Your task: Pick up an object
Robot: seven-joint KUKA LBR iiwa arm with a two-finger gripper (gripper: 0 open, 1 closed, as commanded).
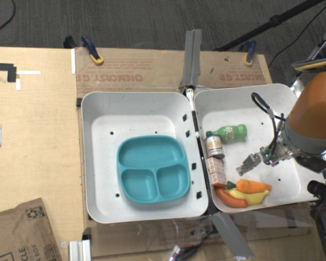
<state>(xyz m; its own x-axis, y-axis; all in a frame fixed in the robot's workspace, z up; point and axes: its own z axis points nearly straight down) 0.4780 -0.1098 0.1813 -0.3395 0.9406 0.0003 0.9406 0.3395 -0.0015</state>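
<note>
- Wood bench (32,145) over dark carpet, cardboard sheet clamped along the back; two white bins side by side, left bin (98,145) holds a teal divided plate (152,168), right bin (244,99) holds the pickable stuff
- Gripper (249,164) sits low in the right bin, arm (312,113) coming in from 3 o'clock; too small and foreshortened to read, so can't tell whether it's released or clenched, and nothing is seen held in it
- Likeliest target: orange carrot-shaped toy (250,187), at about 6 o'clock from the gripper, just beside it, resting on a yellow banana-like toy (254,197) w/ a red sausage-shaped piece (230,199) touching at 8 o'clock
- Handling, a guess: play food, prob light hollow plastic, stiff, smooth, a bit slippery, not fragile; take the carrot across its thick middle, not the tapered end
- Risk: pile is tight, so a finger may land on the banana and shove the lot
- Other options: green bottle (228,133) lying on its side at 11 o'clock, apart; small can (214,147) and wrapped tube (217,171) at 9 o'clock along the bin's left wall, round and likely to roll
</note>
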